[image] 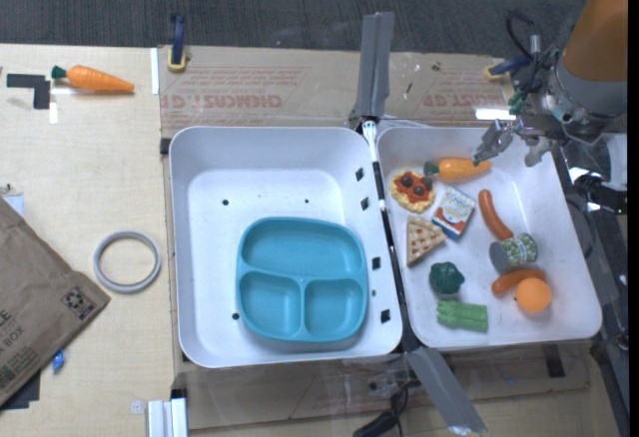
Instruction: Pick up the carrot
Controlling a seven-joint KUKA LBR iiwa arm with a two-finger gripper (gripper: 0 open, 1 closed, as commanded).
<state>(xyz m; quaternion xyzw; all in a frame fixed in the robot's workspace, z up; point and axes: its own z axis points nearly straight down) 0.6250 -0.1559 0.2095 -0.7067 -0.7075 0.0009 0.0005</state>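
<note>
While the grey arm [599, 46] with its orange band reaches in from the right, the gripper [509, 141] hangs over the far edge of the right bin [569, 325], close to the carrot [461, 167]. That carrot lies on its side near the bin's far wall, green end toward the divider, orange tip pointing at the gripper. One dark finger [491, 143] slants down to just beside the tip and the other [534, 152] stands well apart from it, so the pincer is spread open with nothing between the fingers; whether the near finger touches the carrot cannot be told.

Below the carrot sit a small round pizza [412, 189], a pizza slice [424, 239], a little carton [454, 213], a sausage [493, 214], a green-and-white can [514, 250], a broccoli floret [446, 277], a green bundle (asparagus, perhaps) [461, 315], a second sausage [514, 277] and an orange fruit [533, 296] touching it.

The left bin [200, 225] holds a blue three-compartment tray [302, 278]. Out on the bench to the left, well apart from both bins, lie another toy carrot [93, 79], a grey ring [127, 259] and a cardboard box [35, 295].
</note>
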